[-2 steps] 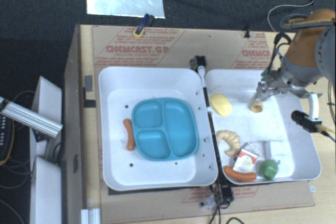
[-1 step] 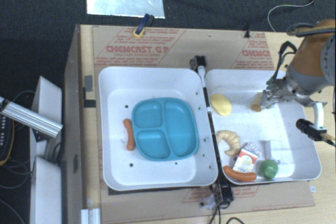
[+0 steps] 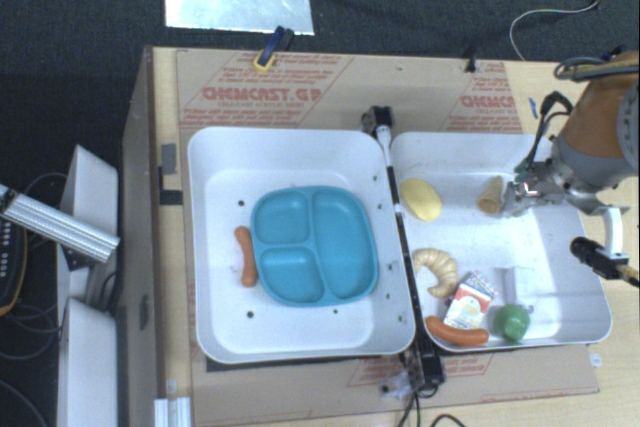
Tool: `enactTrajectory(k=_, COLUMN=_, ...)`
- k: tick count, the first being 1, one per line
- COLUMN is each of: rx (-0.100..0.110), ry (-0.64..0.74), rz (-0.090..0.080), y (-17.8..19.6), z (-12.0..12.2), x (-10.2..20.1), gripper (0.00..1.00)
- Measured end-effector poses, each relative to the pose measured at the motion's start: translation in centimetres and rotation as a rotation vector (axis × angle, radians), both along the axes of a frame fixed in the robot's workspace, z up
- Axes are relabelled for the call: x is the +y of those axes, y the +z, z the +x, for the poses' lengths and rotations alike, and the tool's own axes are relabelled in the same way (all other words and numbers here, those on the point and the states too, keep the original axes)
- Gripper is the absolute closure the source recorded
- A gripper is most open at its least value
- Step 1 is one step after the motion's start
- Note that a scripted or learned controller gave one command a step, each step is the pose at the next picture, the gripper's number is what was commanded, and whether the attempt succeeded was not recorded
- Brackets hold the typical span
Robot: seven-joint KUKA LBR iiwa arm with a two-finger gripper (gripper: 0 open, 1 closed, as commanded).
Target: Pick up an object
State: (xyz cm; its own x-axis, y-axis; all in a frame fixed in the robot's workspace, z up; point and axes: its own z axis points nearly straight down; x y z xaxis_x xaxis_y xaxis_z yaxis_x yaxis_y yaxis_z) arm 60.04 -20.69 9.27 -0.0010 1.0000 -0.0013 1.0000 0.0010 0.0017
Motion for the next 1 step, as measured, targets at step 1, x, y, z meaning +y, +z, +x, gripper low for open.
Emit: enactTrajectory(k=1, rx=0.001, ry=0.000, rz=0.002, y=-0.84, z=-6.56, x=3.92, gripper=1.00)
